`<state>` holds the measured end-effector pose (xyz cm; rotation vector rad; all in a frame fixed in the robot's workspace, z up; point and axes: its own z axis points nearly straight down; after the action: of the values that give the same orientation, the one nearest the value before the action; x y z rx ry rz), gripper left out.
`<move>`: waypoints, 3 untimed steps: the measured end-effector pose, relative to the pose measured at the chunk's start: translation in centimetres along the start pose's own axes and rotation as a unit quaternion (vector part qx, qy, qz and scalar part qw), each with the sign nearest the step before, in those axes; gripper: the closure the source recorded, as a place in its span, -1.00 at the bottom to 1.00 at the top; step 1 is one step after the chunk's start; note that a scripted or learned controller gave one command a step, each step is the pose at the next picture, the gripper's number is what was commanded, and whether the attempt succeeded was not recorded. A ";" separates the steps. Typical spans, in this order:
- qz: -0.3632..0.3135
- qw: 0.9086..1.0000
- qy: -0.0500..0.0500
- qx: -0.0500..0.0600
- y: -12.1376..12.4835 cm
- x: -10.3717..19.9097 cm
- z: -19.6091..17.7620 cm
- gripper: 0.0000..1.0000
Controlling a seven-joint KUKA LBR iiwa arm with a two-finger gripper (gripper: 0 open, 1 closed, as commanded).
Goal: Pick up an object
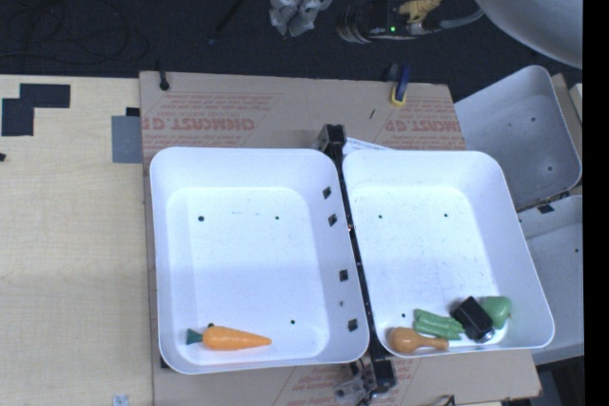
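Note:
An orange carrot with a green top (233,338) lies at the front of the left bin (157,233). In the front corner of the right bin (519,223) several things are bunched together: a tan pear-shaped piece (416,340), a green pod (438,324), a black block (473,319) and a light green piece (498,307) behind it. My gripper (303,12) hangs high at the top of the view, beyond the far edge of the bench, far from both bins and from every object.
The bins sit on a cardboard sheet (285,114) with a black divider clip strip (343,242) between them. A blue and yellow clamp (400,86) stands at the cardboard's far edge. A grey tray (528,128) lies to the right. Cables run behind.

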<state>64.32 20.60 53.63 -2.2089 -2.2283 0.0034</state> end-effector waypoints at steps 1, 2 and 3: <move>0.002 1.000 -0.002 0.002 0.1 3.9 2.5 1.00; 0.005 1.000 -0.003 0.003 0.0 1.6 9.0 1.00; 0.006 1.000 -0.003 0.003 0.0 -1.8 16.4 1.00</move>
<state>64.31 18.79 37.20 -2.2208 -2.2150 0.0173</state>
